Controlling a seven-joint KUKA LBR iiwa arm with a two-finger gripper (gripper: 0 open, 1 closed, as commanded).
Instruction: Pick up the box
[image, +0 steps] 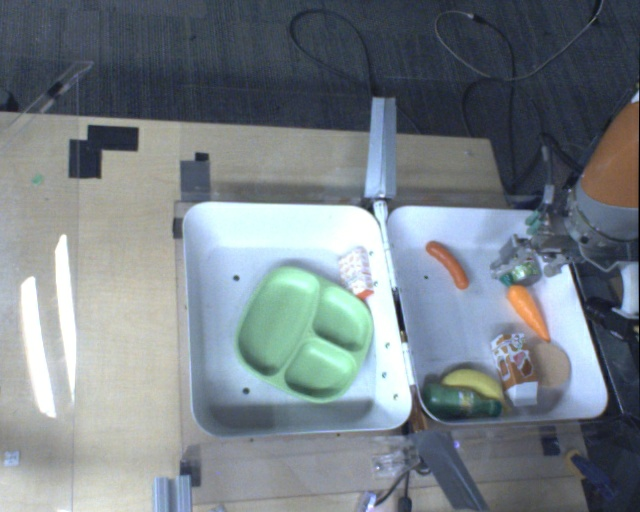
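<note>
The arm (612, 175) leans in over the upper right corner of the right bin (470, 225), its orange band just above the wrist, which points down and toward the bin's middle. The end effector (520, 262) hovers directly above the top of the carrot (528, 312) (how its grip stands I cannot tell at this resolution). Taking the carrot as landmark: the box (513, 366), white with orange print, lies just below it toward the bin's near wall, touching a brown rounded item (553, 366) on its right. A banana (470, 381) and a dark green bottle (462, 402) sit lower left of the carrot. A sausage (447, 263) lies to the carrot's upper left.
</note>
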